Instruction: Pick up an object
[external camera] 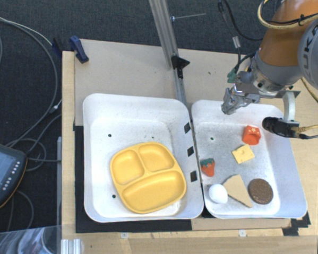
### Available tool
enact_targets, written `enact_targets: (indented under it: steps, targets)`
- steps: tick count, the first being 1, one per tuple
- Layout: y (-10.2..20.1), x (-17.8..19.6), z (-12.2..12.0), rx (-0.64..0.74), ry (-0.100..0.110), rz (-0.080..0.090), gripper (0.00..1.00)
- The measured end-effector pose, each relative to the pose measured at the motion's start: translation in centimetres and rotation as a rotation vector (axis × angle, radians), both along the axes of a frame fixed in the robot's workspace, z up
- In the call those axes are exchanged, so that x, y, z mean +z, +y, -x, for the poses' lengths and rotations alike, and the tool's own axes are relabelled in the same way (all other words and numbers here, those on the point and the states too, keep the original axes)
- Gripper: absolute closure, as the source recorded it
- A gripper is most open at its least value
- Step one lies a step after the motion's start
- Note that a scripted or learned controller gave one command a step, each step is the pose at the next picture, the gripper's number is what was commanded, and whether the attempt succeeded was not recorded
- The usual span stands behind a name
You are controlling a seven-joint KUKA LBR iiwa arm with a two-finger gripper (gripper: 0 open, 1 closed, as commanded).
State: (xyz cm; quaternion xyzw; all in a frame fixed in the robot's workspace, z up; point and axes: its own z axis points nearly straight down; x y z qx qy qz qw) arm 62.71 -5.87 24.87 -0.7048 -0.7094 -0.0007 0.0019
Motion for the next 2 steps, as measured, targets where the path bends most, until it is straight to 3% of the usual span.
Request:
enact_targets:
  steps: [1, 2]
  targets:
    - [5.1, 0.3, 1.0, 0.001, 0.001, 0.000, 1.00]
    - [11.1, -0.3, 3.4, 0.001, 0.003, 0.001, 1.00]
